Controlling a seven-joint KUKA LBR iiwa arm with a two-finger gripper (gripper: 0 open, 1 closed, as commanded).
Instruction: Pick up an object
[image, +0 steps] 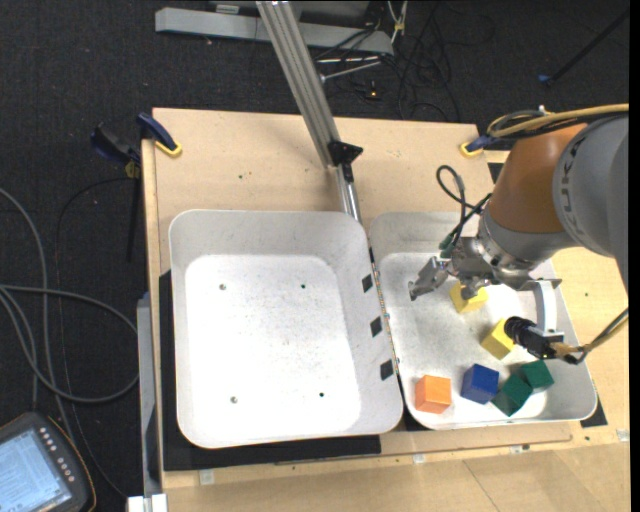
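My gripper (447, 283) hangs low over the back part of the right bin (420, 330), under the grey arm with its orange band. A small yellow piece (467, 297) lies right at the gripper's near side, partly covered by it; I cannot tell whether it is held. Further forward in the same bin lie a yellow block (497, 341), a blue block (480, 383), an orange block (433, 393) and a green block (525, 387).
The left bin (190, 300) is a broad white tray on the wooden bench. A metal pole (305, 85) slants in from the top and ends near the ridge between the bins. Cables run along the arm's right side.
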